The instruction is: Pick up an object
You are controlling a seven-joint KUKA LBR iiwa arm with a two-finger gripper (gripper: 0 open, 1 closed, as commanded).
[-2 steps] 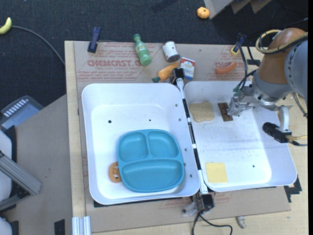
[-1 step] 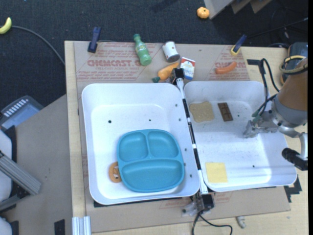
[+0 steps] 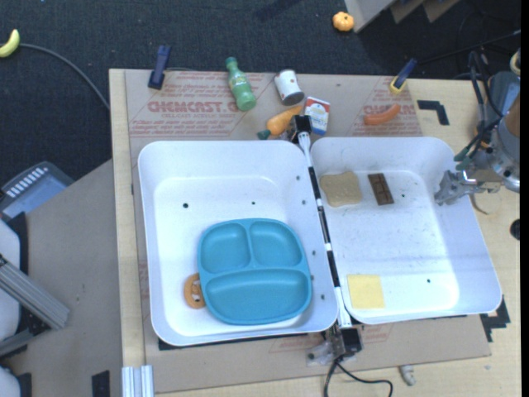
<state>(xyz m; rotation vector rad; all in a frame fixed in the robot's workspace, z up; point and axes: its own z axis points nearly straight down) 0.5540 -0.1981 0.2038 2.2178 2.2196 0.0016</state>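
Nothing is lifted yet, so the whole pick remains to be done. Nearest the camera in the right bin lies a flat yellow square, thin like a cheese slice and low against the floor, probably awkward to pinch. Further back in that bin sit a tan bread slice and, just beside it, a small dark brown bar, both flat too. The gripper hovers at the bin's far right rim, holding nothing; how wide it stands I cannot tell. In the left bin rests a blue divided plate, with a pretzel-like piece touching its left edge.
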